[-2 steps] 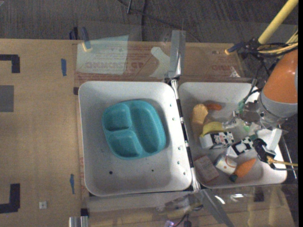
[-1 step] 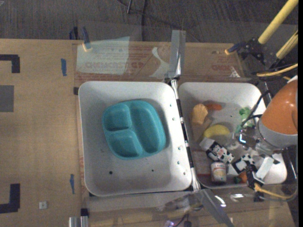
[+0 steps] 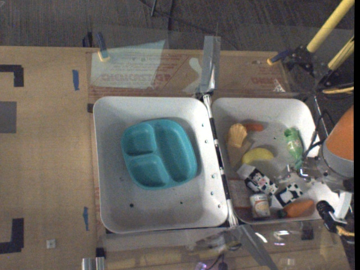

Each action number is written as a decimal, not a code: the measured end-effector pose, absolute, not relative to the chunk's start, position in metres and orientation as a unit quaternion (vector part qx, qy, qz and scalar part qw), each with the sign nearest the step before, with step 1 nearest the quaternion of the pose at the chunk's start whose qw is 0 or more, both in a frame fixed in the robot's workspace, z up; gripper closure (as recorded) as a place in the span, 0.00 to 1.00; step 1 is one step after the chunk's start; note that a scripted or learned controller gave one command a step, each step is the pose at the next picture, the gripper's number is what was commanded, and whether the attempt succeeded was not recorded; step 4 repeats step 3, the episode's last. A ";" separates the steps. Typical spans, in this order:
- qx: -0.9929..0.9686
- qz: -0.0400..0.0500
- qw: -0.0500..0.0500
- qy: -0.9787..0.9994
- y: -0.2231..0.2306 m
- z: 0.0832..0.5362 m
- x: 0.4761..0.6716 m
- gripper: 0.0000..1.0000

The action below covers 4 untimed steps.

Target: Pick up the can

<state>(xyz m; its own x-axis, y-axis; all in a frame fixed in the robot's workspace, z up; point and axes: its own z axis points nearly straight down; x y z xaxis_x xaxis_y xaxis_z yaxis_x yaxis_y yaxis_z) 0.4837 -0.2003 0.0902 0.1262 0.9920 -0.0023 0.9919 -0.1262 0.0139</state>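
Note:
The can [image 3: 260, 205] is small, with a tan label and a pale lid, and stands near the front wall of the right bin [image 3: 270, 107]. A cow-patterned box [image 3: 259, 180] lies just behind it and another cow-patterned box [image 3: 289, 194] lies to its right. My gripper [image 3: 304, 171] hangs at the bin's right side, above and to the right of the can, apart from it. The grey wrist and orange band [image 3: 344, 135] hide part of the bin's right wall.
Around the can lie an orange carrot [image 3: 300, 208], a yellow banana [image 3: 257, 155], a green bottle [image 3: 293, 142], a ridged yellow piece [image 3: 237, 135] and a small orange item [image 3: 254, 126]. The left bin [image 3: 112, 207] holds a teal divided plate [image 3: 160, 153].

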 end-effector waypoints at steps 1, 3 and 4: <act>0.840 0.004 0.007 0.542 -0.164 0.090 0.484 0.00; 0.937 -0.001 0.000 0.349 -0.210 0.191 0.538 0.00; 0.937 -0.001 0.000 0.349 -0.210 0.191 0.538 0.00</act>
